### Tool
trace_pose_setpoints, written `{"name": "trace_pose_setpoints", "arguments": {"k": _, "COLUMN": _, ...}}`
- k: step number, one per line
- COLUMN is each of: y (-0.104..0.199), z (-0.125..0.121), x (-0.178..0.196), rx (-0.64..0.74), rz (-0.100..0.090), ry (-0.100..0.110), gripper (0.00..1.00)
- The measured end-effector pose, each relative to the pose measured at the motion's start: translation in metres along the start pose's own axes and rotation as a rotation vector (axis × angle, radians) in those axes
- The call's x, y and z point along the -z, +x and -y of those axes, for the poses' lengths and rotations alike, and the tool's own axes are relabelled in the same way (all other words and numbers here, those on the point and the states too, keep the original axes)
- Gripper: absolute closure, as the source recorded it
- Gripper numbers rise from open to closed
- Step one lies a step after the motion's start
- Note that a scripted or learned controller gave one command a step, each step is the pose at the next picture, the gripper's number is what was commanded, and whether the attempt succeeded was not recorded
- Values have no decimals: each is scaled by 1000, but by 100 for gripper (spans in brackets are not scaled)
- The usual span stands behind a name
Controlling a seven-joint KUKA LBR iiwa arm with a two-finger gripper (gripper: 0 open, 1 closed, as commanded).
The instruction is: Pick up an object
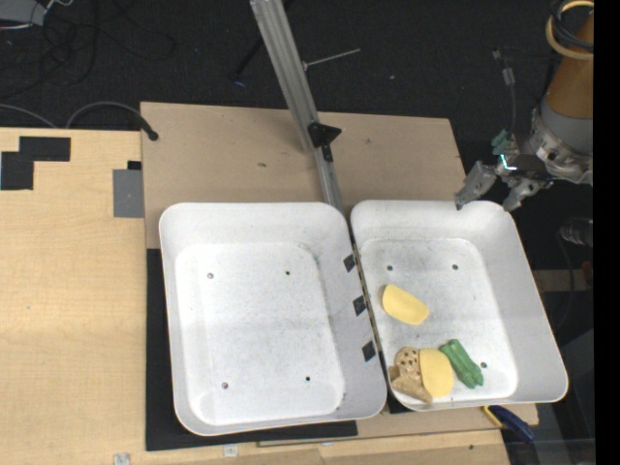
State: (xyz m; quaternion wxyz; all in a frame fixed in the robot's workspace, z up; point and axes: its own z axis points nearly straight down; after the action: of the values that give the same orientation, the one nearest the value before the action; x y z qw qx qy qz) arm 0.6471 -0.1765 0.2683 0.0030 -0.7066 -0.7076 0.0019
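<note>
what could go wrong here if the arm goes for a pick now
1. The gripper sits over the far rim of the right bin, well apart from the items, so a straight drop would likely hit the rim or grab nothing.
2. The cookie, yellow piece and green piece crowd the near edge, so a grasp may shove neighbours or catch two.

Gripper (496,190): fingers spread, above far rim of right bin (528,289) | right bin: yellow piece (404,305) mid-floor; second yellow piece (436,373), green piece (462,363), tan spotted piece (409,368) clustered at near edge | left bin (194,231) alongside
</note>
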Motion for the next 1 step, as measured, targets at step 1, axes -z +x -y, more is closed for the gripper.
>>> {"name": "trace_pose_setpoints", "arguments": {"k": 1, "y": 0, "z": -1, "x": 3, "rx": 3, "rz": 2, "ry": -4, "gripper": 0}}
